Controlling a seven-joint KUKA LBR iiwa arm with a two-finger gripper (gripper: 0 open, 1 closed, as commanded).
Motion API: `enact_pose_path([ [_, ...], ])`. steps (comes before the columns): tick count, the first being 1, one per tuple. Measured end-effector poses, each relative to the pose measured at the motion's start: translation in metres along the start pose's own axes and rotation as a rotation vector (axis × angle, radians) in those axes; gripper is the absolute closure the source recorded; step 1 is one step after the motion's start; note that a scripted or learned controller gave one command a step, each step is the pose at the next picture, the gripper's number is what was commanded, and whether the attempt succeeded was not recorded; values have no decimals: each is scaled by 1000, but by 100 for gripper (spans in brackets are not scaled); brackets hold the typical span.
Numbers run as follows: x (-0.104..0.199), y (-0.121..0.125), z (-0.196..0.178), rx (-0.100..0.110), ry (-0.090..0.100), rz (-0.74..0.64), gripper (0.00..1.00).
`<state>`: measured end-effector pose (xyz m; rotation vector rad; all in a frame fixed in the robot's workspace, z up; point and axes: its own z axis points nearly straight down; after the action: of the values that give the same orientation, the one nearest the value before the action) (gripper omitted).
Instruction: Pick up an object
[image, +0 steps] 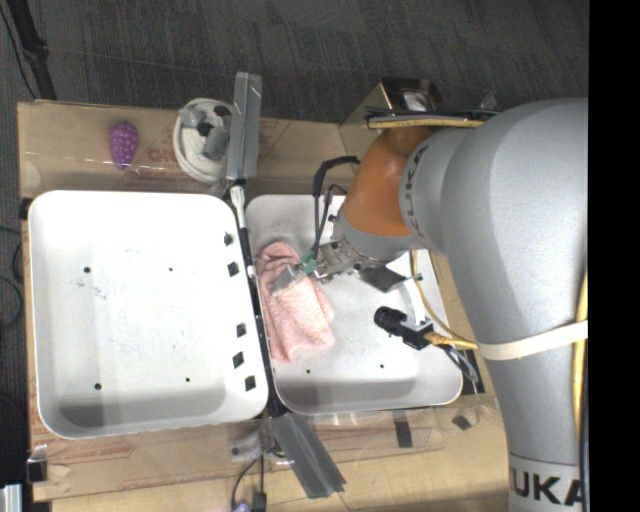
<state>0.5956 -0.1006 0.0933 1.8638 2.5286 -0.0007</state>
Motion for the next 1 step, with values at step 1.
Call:
enact_pose_path([
  [1,3,-3,0,0,-1,4,0],
])
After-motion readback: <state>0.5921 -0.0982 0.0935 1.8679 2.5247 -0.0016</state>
